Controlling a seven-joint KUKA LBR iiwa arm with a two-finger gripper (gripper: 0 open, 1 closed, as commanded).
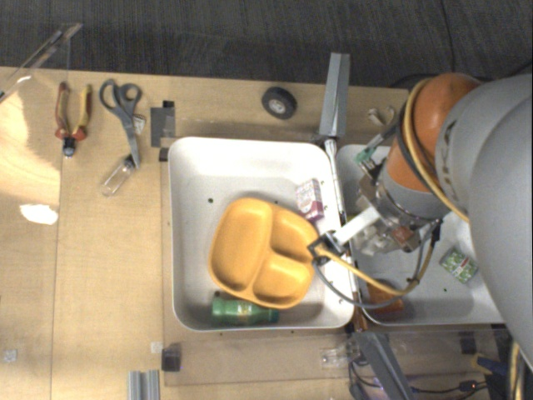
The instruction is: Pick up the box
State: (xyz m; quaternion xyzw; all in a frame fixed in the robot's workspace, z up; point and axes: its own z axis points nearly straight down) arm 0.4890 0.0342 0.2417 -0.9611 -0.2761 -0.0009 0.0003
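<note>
The box [309,197] is small, white with pink and purple print. It lies in the left bin [187,223] close to the right wall, just above the rim of a yellow divided dish [258,251]. My gripper [390,237] hangs under the grey and orange wrist over the left part of the right bin [466,307], to the right of the box and across the wall between the bins. Nothing shows between it and the box.
A green bottle [243,310] lies along the left bin's front wall, below the yellow dish. A small green packet [457,263] sits in the right bin. Scissors [125,111], pliers [72,117] and a tape roll [279,102] lie on the bench behind the bins.
</note>
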